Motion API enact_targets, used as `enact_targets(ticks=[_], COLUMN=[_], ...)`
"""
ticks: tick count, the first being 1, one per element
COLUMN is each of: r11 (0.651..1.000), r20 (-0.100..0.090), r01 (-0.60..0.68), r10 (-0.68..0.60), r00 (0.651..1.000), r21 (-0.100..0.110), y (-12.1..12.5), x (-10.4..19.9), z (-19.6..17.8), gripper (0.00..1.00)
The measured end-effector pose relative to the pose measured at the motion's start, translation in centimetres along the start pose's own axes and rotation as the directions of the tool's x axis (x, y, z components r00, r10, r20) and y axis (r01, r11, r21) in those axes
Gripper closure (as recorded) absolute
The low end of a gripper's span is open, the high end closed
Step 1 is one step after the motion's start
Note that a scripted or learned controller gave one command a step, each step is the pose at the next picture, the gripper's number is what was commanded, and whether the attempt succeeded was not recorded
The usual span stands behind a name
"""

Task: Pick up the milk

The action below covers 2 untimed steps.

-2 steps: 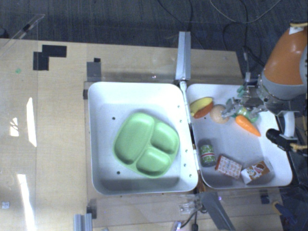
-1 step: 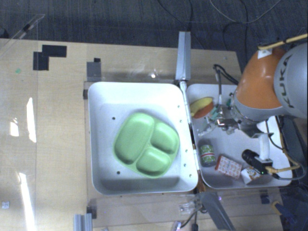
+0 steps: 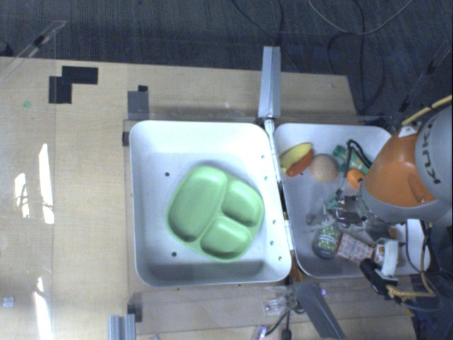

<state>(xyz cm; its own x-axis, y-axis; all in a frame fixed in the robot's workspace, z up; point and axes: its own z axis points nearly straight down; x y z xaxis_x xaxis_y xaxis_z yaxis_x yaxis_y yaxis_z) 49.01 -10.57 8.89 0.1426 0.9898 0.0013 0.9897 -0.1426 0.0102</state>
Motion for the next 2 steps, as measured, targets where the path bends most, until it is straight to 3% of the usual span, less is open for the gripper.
enact_targets(ticks=[1,2], r11=[0.997,0.999], r20=[0.002,0.001], r01=[0.083,0.047], r10=[-0.083,-0.047], r00=[0.997,0.999], r21=[0.003,0.008], y=[8.3,1.6], x=[-5.3,-8.9], z=[-13.9,-6.0], gripper=[0.0,0.0])
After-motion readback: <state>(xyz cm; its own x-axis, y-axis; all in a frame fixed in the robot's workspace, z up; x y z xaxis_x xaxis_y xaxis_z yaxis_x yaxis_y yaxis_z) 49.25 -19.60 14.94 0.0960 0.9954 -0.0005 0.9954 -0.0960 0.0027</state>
